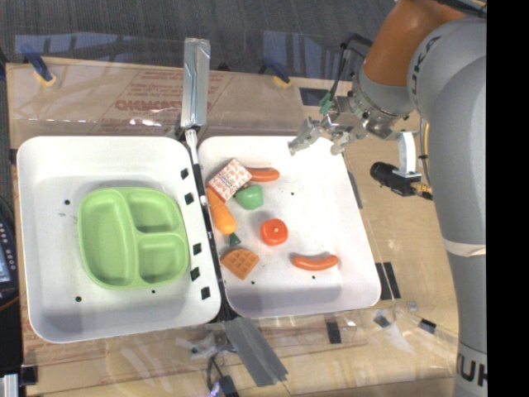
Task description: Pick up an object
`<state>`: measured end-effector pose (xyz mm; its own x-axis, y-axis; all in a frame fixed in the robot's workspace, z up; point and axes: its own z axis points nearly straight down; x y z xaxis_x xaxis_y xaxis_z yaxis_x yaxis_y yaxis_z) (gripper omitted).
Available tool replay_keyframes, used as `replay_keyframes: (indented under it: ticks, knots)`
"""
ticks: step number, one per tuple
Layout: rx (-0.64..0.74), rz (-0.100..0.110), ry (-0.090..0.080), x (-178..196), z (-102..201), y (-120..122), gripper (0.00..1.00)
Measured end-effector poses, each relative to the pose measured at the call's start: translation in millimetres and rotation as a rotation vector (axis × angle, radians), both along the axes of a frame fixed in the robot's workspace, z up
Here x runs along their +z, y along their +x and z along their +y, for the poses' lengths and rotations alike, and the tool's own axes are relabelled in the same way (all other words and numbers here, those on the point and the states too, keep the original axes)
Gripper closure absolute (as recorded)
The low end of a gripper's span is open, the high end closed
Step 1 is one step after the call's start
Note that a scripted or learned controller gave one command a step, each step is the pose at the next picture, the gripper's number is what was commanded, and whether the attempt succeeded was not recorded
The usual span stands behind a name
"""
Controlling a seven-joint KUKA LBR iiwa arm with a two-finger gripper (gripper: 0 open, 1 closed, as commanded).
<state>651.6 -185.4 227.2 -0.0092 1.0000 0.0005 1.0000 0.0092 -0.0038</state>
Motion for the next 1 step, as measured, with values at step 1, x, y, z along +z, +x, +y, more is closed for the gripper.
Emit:
replay_keyframes:
  ticks: [1]
  knots:
    - [0.066, 0.005, 0.001, -116.0, 85.9, -10.8, 0.0]
